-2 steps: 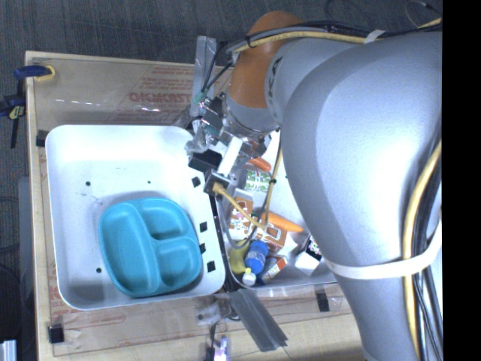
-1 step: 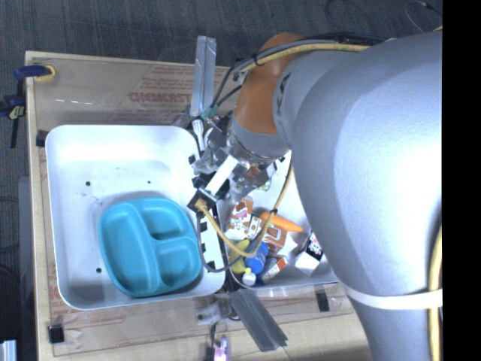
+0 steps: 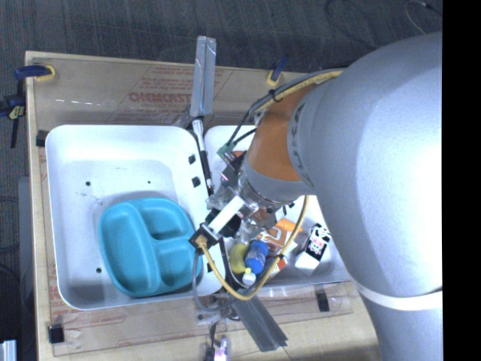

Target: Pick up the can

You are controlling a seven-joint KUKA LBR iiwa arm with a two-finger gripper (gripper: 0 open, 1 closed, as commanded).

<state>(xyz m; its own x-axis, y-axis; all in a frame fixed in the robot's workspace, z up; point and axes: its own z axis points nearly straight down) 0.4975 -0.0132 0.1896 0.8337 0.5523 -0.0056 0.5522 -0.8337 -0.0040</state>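
Arm [image 3: 361, 156] hangs over the right bin [image 3: 225, 138] just right of the blue tray [image 3: 146, 243], gripper state unclear, can hidden among clutter; judge: center on can before closing.

1. The arm [image 3: 376, 164] covers most of the right bin [image 3: 218, 138]; its floor and far wall are hidden.
2. The gripper is concealed beneath the wrist.
3. The items [image 3: 259, 256] under the wrist are partly covered; a can cannot be identified.
4. The arm is cut off at the frame's right.
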